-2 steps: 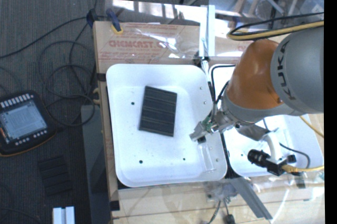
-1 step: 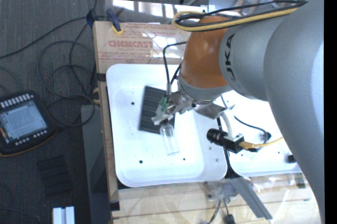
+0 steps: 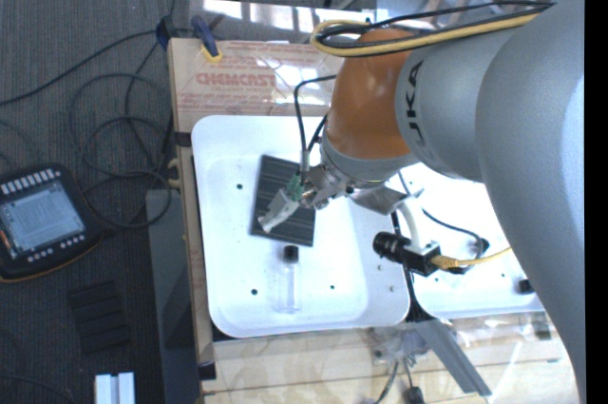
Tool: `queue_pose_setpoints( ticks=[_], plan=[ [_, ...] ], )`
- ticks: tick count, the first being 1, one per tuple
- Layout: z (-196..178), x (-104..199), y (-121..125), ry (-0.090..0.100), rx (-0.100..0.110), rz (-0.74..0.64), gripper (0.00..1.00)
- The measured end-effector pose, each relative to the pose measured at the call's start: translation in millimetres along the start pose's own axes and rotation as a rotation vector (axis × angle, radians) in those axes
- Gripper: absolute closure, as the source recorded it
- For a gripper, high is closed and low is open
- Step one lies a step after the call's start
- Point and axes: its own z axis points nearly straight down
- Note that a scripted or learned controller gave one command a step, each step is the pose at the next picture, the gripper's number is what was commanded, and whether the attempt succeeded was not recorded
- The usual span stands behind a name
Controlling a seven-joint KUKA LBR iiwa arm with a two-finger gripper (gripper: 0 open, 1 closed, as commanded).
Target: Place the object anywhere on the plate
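A dark ribbed square plate lies tilted in the left white bin. My gripper reaches down from the orange-banded wrist and hangs over the plate's lower half, with its pale tip just above the dark surface. A small clear vial with a black cap lies on the bin floor just below the plate, apart from both the plate and the gripper. The arm hides the plate's right edge.
The right white bin is mostly covered by the arm; a black cable fitting with a yellow wire hangs over the divide. A cardboard sheet lies behind the bins. A teach pendant rests on the floor at left.
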Motion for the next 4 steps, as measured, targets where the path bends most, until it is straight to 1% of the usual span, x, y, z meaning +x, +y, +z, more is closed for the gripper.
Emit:
queue_pose_setpoints(
  ticks=[1,2,3,4],
  plan=[
    [-18,3,55,-0.001,-0.003,-0.477,0.00],
    [-187,-25,20,-0.003,-0.003,-0.180,0.00],
    [-176,-60,-9,-0.003,-0.004,-0.658,0.00],
    [-244,-64,-77,-0.005,-0.005,-0.881,0.00]
  ],
)
